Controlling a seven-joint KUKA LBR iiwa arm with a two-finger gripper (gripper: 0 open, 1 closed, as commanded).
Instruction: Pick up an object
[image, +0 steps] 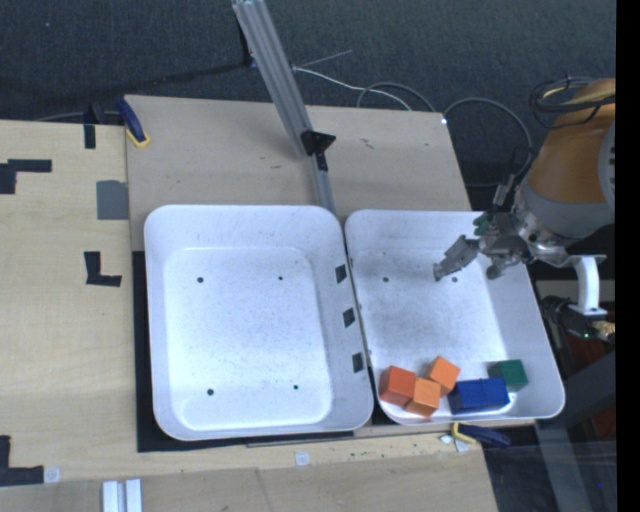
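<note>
The hand (452, 262) hangs over the upper part of the right bin (520, 300), poking in from the right and pointing left and a bit down, and honestly I can't tell whether it's apart or together since it's just a grey blur from up here. All the blocks are bunched along the near edge of that same bin: three orange blocks (420, 385) packed together, a blue block (478, 396) just to their right with its long axis running left-right, and a small green block (512, 373) right behind the blue one. The left bin (240, 220) sits right beside it on the worktop (220, 150).
</note>
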